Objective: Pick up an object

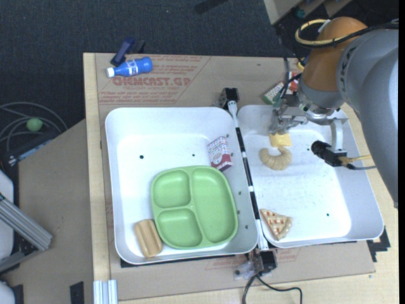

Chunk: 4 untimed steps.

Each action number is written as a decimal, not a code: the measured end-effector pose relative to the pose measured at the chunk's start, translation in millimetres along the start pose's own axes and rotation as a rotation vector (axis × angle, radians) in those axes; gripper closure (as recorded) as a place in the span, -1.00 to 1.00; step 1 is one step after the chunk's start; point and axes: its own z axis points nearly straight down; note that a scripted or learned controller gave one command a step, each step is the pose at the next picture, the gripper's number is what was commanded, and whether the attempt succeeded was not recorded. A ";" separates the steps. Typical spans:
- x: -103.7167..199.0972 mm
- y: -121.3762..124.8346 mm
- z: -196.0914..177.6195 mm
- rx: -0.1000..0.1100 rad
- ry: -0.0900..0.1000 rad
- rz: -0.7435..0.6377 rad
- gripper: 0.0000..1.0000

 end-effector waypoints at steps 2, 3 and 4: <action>9.5 1.1 14.4 0.009 0.003 0.002 -1.00; 9.4 4.0 0.3 -0.001 0.000 0.000 1.00; 9.4 2.4 2.8 0.005 0.001 0.001 -1.00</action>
